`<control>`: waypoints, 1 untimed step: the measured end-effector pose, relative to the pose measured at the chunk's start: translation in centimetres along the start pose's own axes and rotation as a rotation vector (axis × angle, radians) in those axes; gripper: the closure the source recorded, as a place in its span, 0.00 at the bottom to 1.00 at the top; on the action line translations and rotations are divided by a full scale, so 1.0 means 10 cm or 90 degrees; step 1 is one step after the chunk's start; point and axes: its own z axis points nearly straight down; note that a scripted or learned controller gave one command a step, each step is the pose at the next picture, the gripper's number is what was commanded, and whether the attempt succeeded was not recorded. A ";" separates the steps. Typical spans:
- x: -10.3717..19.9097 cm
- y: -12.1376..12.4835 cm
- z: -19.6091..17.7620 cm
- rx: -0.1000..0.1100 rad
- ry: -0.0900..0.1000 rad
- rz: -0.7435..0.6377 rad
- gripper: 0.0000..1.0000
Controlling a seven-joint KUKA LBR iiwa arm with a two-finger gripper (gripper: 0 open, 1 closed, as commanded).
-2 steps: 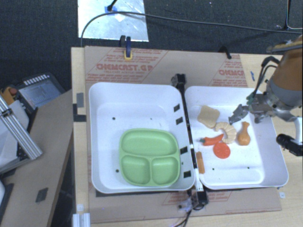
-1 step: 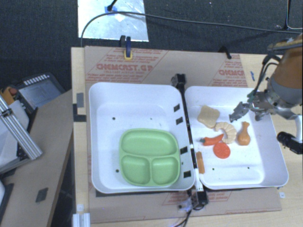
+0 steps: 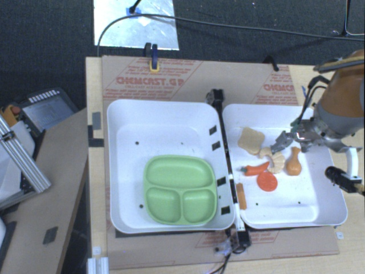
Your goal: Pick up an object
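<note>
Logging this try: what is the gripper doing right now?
Gripper: low in the right bin, over the toy food; grip cannot be told.

You see two smooth, glossy white plastic bins (image 3: 165, 119) on a matt brown printed cardboard sheet (image 3: 188, 76). The green divided tray (image 3: 179, 188) looks smooth, satin plastic. The reflective plate (image 3: 137, 16) appears metallic.

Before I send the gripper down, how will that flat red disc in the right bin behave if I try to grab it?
The red disc lies flat on the right bin, so fingers may slide over its low edge. It looks like a small toy piece, probably light and stiff. Pushed, it would likely skid, maybe into the orange carrot beside it.
</note>
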 end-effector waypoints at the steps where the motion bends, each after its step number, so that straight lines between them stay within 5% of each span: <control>1: -0.01 0.09 0.57 0.001 0.000 0.000 0.00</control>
